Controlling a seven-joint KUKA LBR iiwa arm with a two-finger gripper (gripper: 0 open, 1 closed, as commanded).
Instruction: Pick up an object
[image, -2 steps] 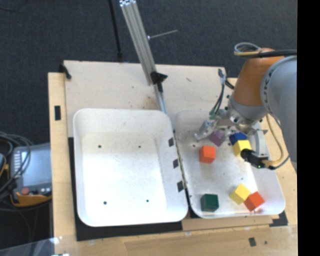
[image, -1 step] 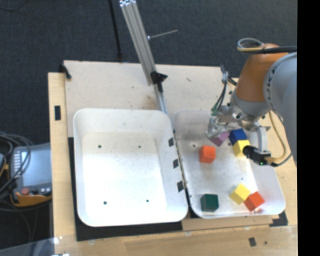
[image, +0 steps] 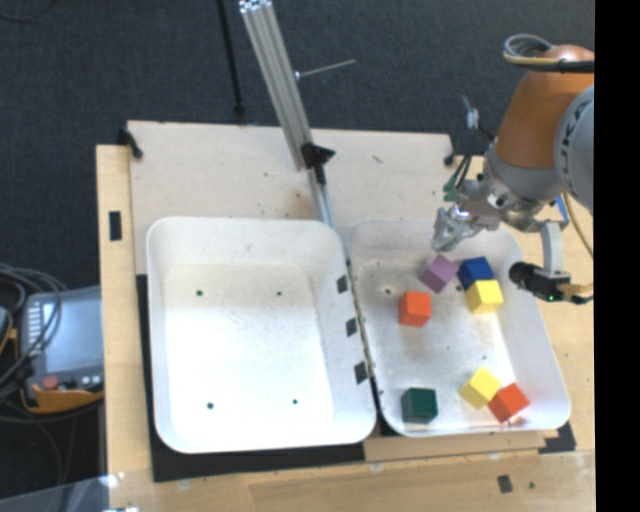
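My gripper (image: 448, 237) hangs over the far part of the right bin (image: 530, 330), just above and beside a purple block (image: 437, 273). Nothing shows between its fingers. A blue block (image: 475, 269) and a yellow block (image: 486, 295) sit right of the purple one. An orange block (image: 415, 308) lies nearer the bin's middle. Toward the front are a dark green block (image: 420, 404), a second yellow block (image: 481, 386) and a red-orange block (image: 509, 401).
The left bin (image: 250, 330) stands beside the right one, with a divider edge (image: 355, 320) between them. A slanted metal rail (image: 285, 90) rises behind the bins.
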